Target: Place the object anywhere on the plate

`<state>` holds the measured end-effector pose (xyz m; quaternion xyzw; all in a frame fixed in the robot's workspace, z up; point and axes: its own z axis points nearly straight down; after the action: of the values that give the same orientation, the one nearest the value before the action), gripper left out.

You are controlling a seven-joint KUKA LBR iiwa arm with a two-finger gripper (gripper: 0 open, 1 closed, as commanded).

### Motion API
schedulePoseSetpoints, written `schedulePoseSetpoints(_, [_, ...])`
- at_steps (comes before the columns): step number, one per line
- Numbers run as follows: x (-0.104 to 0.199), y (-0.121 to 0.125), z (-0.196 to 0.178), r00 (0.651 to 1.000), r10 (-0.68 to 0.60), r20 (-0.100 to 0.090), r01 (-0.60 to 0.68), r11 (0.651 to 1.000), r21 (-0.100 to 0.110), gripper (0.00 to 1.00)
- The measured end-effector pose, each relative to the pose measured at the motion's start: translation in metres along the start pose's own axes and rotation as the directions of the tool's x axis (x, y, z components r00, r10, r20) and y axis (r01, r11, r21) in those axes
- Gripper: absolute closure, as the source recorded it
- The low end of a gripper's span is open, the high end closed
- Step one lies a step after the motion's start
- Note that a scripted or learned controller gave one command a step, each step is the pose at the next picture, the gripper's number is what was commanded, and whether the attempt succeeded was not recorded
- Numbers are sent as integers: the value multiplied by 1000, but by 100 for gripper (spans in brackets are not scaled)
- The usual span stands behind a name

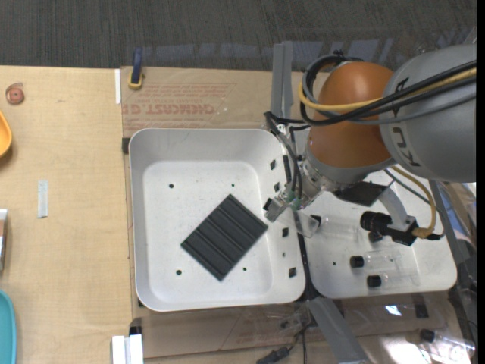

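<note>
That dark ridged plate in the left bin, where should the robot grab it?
The dark ridged plate lies flat and turned diagonally on the floor of the left bin. Probably best to come straight down from above and pinch across its narrower width, near the middle, with the hand turned to match the slant.

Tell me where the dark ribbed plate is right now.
The dark ribbed plate lies flat in the left bin, slightly right of its middle, turned diagonally, with the gripper just off its upper right corner.
</note>
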<state>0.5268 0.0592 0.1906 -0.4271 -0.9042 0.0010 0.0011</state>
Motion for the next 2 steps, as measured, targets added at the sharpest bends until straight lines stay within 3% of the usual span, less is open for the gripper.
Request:
schedulePoseSetpoints(1, [-25,57,0,945,-328,2,328,945,-2,100])
schedulePoseSetpoints(2, [-18,9,-1,790,-613,2,613,790,-2,100])
